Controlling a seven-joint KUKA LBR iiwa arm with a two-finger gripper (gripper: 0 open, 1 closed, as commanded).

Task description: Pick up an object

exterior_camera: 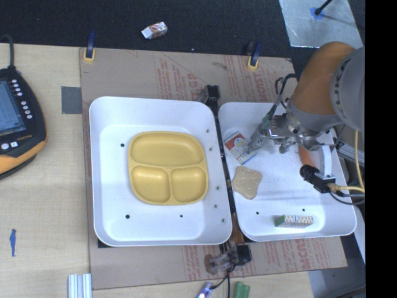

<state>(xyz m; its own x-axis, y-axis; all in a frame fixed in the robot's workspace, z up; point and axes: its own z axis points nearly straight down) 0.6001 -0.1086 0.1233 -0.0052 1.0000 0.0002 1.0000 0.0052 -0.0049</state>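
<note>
Stretching across the whole scene is the wooden worktop (43, 228), with a brown cardboard sheet (155, 67) clamped flat on it under the two bins. The left bin (105, 210) is the bigger-looking one, and a yellow divided plate (167, 166) sits in the middle of it, one long compartment at the far side and two smaller ones nearer me. The right bin (335, 222) touches it along a shared edge. Over that bin's far right part hangs the arm (322, 79), its orange band plain to see, reaching in from the right. Its gripper (253, 149) points down and to the left, low over the bin floor, right at a small red-and-white packet (234, 143) lying near the bin's left wall; the tips are dark and tangled against the packet, and I cannot tell how wide the jaws stand or whether they have anything. Just below the packet, apart from it, lies a tan piece of toast-like sponge (246, 182). Nearer the front wall rests a small grey-green bar with a pale patterned end (294, 220). At the worktop's left edge sits an orange-trimmed handheld controller (15, 120), and a crumpled wrapper (154, 30) lies on the dark floor beyond.
</note>
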